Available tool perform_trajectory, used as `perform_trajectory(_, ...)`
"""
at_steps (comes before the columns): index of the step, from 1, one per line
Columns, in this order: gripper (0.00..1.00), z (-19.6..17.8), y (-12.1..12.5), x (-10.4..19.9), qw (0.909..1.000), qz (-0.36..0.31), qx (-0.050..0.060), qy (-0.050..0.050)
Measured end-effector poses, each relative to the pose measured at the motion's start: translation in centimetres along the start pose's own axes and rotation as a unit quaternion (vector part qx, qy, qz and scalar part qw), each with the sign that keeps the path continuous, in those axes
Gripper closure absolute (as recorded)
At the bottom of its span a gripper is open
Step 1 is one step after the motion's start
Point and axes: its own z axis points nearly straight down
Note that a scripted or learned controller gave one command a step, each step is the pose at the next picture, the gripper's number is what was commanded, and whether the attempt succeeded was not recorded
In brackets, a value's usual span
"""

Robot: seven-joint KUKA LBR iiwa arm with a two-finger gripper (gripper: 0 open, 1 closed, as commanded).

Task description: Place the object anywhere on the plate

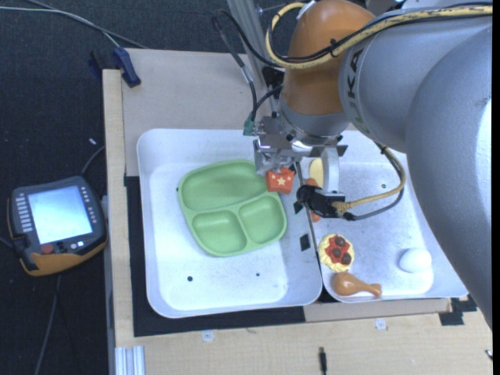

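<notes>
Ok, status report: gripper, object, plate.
Gripper over the plate's right rim, shut on orange block. Block above the rim of green plate, not set down. Nothing on the plate in the way.

- The arm (437, 92) is cut off by the top and right edges, and it covers the right bin's (383, 201) far right corner.
- The hand (279, 169) sits under the wrist; its finger gap cannot be made out.
- A pale yellow object (316, 170) shows only as a sliver behind the hand's gear.
- The tabletop (234, 350) runs off the bottom edge.
</notes>
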Motion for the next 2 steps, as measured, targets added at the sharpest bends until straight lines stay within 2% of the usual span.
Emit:
perform_trajectory(1, 1.00, 0.12, -0.32, 1.86, 1.0000, 0.002, 0.000, 0.000)
perform_trajectory(2, 0.00, 0.11, -0.30, 1.81, 1.0000, 0.002, 0.000, 0.000)
